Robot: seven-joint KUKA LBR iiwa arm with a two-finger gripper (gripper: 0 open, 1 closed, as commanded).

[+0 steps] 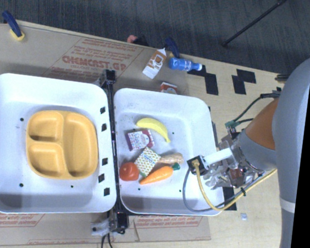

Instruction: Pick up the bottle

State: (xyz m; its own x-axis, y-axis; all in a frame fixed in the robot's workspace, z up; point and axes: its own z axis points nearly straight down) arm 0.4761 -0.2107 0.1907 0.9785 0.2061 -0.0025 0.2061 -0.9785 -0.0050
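Cardboard-covered bench [231, 236], grey arm [289, 126] bent over right bin [202, 107] rim, pincer [216, 176] state unclear.

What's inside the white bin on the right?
The right bin holds a banana, a carrot, a tomato, a red packet and a patterned packet. A tan thing lies partly under that packet, so I cannot tell what it is.

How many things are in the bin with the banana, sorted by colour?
Yellow: 1, the banana
Orange: 1, the carrot
Red: 2, the tomato and the small red packet
Patterned yellow-blue: 1, the little box
Tan: 1, a roll-shaped piece by the carrot
Total: 6
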